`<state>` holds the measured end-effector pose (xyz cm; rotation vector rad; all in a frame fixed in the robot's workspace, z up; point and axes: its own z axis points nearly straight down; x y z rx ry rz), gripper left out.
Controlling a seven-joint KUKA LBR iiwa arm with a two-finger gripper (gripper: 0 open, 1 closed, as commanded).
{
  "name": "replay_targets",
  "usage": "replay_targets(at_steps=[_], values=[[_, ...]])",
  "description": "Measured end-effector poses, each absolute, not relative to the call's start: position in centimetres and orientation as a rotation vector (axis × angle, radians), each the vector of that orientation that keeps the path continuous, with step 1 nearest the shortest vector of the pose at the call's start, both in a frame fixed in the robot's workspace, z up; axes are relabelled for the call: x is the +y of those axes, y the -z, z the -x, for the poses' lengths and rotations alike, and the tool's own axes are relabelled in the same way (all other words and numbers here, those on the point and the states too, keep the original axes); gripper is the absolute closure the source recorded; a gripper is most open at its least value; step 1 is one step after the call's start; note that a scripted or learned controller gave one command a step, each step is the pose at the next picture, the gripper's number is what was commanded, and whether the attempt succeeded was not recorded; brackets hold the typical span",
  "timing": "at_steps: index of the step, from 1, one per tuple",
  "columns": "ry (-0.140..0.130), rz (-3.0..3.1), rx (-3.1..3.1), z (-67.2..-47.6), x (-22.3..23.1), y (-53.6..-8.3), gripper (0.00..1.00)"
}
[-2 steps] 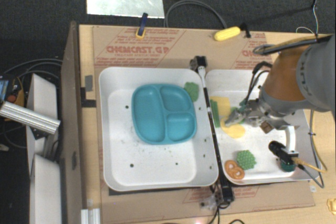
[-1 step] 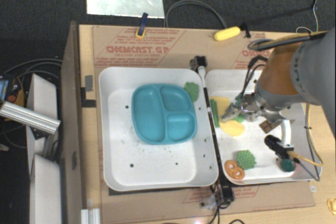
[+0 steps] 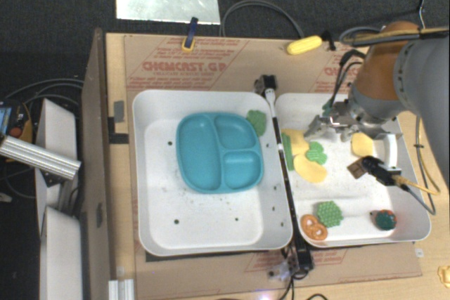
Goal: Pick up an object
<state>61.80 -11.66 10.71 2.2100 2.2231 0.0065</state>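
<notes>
Gripper (image 3: 325, 124) low over right bin (image 3: 415, 221), fingertips hard to make out.

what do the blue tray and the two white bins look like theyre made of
Blue tray: likely molded plastic, matte with a soft sheen; its divided compartments have rounded edges.
White bins: probably thin formed plastic, smooth and slightly glossy, with rounded corners and rolled rims. Painted metal can't be ruled out.

Grey arm enters from right, orange band above wrist, gripper (image 3: 320, 124) lowered, pointing left.
</notes>
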Motion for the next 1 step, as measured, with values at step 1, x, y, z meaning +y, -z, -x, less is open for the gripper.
replay_targets(at_steps=[1], values=[[-0.011,-2.206,2.229,-60.9,-5.63,-19.0,0.0]])
